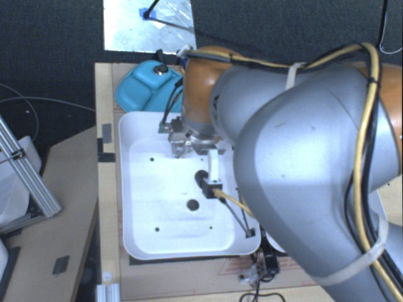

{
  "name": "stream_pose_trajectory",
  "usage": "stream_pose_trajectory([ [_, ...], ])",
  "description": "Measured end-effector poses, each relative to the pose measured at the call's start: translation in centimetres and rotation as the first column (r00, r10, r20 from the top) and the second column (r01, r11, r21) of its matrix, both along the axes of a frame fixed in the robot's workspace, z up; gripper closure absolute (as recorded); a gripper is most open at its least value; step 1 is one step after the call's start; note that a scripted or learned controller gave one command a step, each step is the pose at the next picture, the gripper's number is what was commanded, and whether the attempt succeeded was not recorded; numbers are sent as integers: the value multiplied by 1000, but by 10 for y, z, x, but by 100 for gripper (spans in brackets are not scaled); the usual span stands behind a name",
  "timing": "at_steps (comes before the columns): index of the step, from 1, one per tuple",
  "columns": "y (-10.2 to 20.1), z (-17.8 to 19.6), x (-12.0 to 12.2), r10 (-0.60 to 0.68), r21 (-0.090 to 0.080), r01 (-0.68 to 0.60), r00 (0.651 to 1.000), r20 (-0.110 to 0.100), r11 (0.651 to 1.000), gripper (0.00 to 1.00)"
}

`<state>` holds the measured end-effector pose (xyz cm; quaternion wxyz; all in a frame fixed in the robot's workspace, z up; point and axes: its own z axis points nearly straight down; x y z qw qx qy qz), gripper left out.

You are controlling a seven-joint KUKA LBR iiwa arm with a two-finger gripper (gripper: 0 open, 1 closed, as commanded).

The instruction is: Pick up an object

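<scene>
Looming across the right of the scene, the grey arm [315, 168] with its orange band [200, 93] reaches over the left white bin [141, 231]. Its gripper [182, 145] hangs above the bin's upper part; I cannot tell how it is set. A small dark object [192, 205] lies on the bin floor, apart from the gripper. A blue plastic item [148, 87] sits just behind the bin.
</scene>
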<state>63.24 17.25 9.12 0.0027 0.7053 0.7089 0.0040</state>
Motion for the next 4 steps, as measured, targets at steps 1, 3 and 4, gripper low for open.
stream_pose_trajectory([
  [1,-7,-8,-93,-5,-2,5,1000,-18,1000,100],
  [3,1,-5,35,-1,0,1,1000,-1,1000,100],
  [4,21,-7,-24,1,0,-1,1000,-12,1000,100],
])
